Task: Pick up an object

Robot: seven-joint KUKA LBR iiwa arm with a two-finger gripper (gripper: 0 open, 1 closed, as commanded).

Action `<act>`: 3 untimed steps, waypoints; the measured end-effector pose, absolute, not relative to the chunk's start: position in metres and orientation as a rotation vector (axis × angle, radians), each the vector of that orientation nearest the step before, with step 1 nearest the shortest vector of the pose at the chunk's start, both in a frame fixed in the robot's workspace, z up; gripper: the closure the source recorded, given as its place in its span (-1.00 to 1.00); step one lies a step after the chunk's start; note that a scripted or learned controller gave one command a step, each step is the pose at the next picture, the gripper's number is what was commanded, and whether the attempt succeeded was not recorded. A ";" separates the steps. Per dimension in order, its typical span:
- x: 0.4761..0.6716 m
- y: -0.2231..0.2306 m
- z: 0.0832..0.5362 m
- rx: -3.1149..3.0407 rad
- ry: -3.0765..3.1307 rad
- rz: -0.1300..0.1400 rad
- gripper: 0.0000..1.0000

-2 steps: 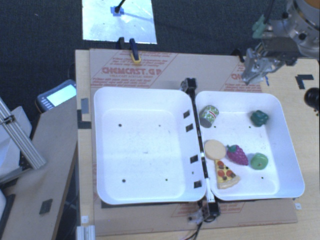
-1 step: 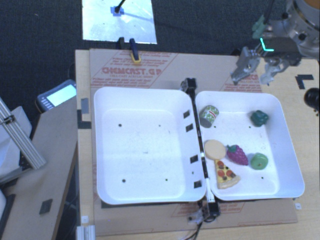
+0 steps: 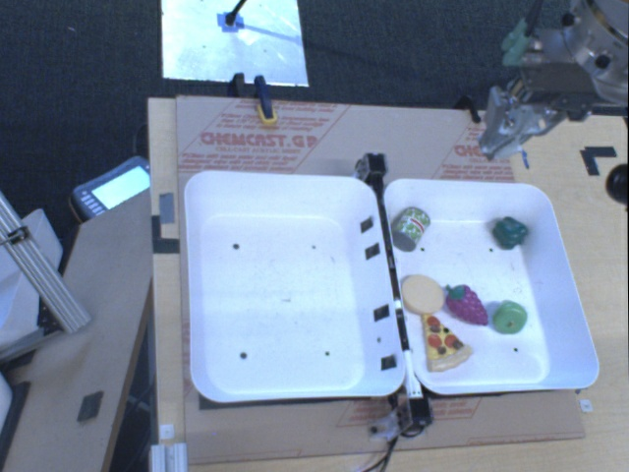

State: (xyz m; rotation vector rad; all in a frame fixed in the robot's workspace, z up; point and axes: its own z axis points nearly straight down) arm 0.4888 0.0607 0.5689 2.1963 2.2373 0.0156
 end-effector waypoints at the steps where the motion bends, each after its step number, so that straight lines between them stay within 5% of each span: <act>1: 0.489 0.061 0.568 2.195 2.239 0.015 -1.00; 2: 0.489 0.061 0.580 2.189 2.241 0.020 1.00; 3: 0.489 0.061 0.580 2.188 2.243 0.019 -1.00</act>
